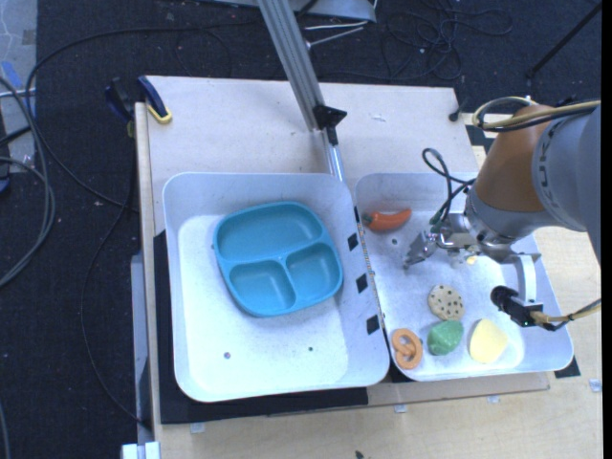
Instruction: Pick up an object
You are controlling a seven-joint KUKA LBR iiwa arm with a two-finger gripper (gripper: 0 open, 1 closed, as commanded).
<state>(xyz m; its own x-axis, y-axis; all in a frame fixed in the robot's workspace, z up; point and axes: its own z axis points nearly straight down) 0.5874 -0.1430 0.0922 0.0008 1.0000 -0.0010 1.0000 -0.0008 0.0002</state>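
Gripper (417, 253) low in right bin (555, 347), upper-middle area, pointing left; fingers too small and dark to read, so cannot tell whether spread or pressed together, nothing seen between them. Nearest candidates: orange carrot-like toy (387, 219) just above-left of gripper near bin's top-left corner, round speckled cookie (445, 301) below it. Further down along front wall: pretzel (406, 348), green lumpy toy (445, 338), yellow piece (488, 341), pretzel and green toy near touching, yellow just beside. Risks, judged: gripper sits on bare floor between carrot and cookie, so closing here likely grabs air; carrot close to bin wall and divider, finger could strike rim or shove it into corner; cookie flat, likely to slip out of a pinch or get pushed rather than lifted; front-row trio crowded, descent there could nudge neighbours or catch 2 at once; loose black cable (438, 168) looping by wrist could snag. Left bin (186, 352) holds blue 3-compartment plate (277, 257), well apart from gripper, wide and shallow, poor pinch target. Counts: 2 bins, 1 plate, 1 carrot, 1 cookie, 1 pretzel, 1 green toy, 1 yellow piece, 5 small objects in right bin, 1 arm, 1 gripper, all on pale tabletop (239, 122).
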